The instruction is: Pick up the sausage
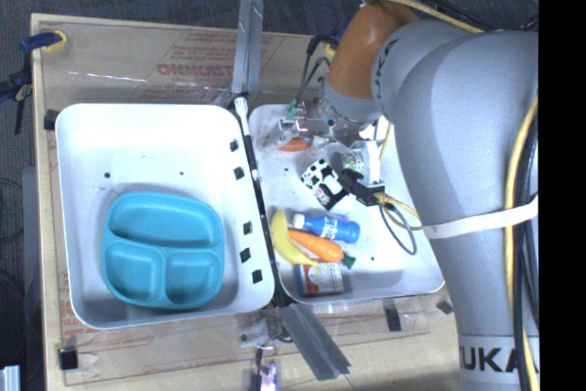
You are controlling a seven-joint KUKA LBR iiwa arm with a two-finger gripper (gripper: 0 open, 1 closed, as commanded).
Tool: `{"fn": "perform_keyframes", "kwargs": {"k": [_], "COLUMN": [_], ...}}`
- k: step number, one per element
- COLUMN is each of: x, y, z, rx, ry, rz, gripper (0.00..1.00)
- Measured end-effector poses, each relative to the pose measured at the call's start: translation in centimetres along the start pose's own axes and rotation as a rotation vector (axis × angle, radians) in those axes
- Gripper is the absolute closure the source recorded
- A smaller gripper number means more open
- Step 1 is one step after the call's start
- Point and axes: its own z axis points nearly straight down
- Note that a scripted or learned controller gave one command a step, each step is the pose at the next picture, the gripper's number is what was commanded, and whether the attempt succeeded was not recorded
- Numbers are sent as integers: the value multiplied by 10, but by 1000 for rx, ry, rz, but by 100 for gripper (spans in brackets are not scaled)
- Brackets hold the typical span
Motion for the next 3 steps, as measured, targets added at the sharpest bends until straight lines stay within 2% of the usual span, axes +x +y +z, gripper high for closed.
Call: {"fn": "perform_keyframes", "kwargs": {"k": [1,2,3], "x": [-11,-10,-10], "y": [1,1,1], "z": [-1,-12,-12], "rx": [-2,5,5], "ry": [0,2,2], "rz": [2,-4,-4], "gripper": [0,100,0]}}
